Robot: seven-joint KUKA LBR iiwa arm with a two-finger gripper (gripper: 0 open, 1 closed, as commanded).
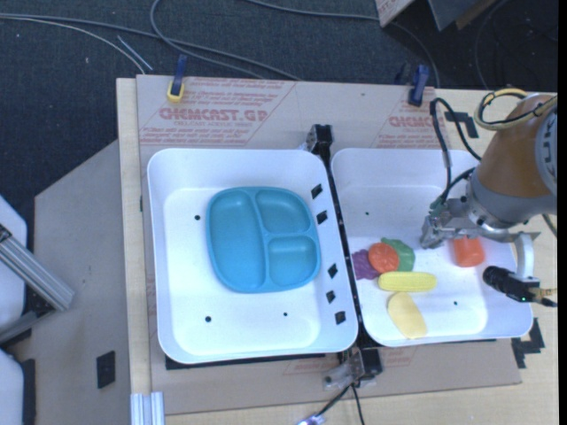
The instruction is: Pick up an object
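Light is bright and even, falling from above. The two white bins (168, 237) are nearly blown out, their floors showing little texture, while the dark floor around the bench stays dim. Shadows are soft and short (a faint one hugs the blue tray (263, 238) along its lower edge). The picture is slightly soft throughout, small parts at the right bin's far-right edge blur together.
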